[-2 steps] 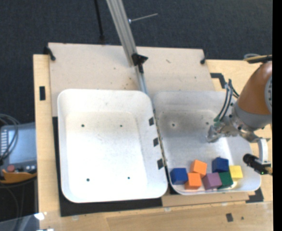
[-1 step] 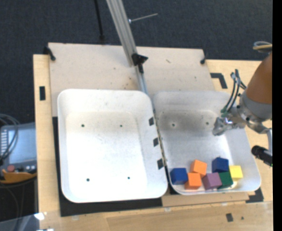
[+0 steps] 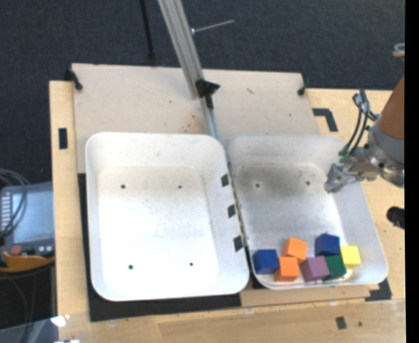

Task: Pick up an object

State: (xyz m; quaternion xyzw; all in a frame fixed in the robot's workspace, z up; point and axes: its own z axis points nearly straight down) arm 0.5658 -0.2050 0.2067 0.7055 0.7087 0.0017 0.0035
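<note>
Nothing is picked yet: the gripper (image 3: 335, 180), its grip state unreadable, hangs above the right bin (image 3: 280, 152), coloured cubes (image 3: 308, 259) lying well below-left of it.

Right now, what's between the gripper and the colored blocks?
Nothing: in the camera view, just bare scuffed floor of the right bin lies between the gripper and the colored blocks.

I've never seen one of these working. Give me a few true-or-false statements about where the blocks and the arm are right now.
1. All the blocks sit in the right bin. True.
2. The gripper is over the left bin. False: it is over the right bin's far right part.
3. The yellow block is at the cluster's right end. True.
4. The blocks lie along the right bin's far edge. False: they crowd its near edge.
</note>
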